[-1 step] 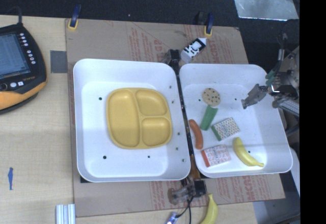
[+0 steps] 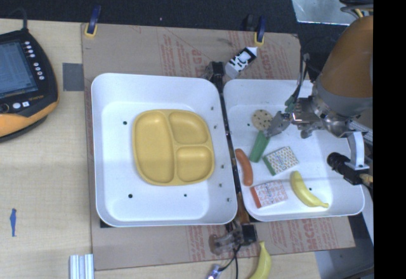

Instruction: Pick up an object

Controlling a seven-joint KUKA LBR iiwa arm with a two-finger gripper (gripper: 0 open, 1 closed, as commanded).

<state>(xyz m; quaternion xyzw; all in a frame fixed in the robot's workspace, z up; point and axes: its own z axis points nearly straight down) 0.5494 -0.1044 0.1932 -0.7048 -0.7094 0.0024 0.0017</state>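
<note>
We see the arm [image 2: 346, 62] as a bulky rounded body whose upper shell is orange-brown, glossy enough to catch a soft highlight, passing below into a smooth grey band. Under that grey section sits a cluster of darker metal hardware with silver and black parts, too small for us to make out single screws. A thin dark cable [image 2: 301, 81] runs down along its left side. The gripper [image 2: 277, 124] is slim, dark grey and metallic. On the lower right we make out a white bracket [image 2: 357, 148] and a black rounded fitting [image 2: 346, 168] with a small orange-tinted spot.
</note>
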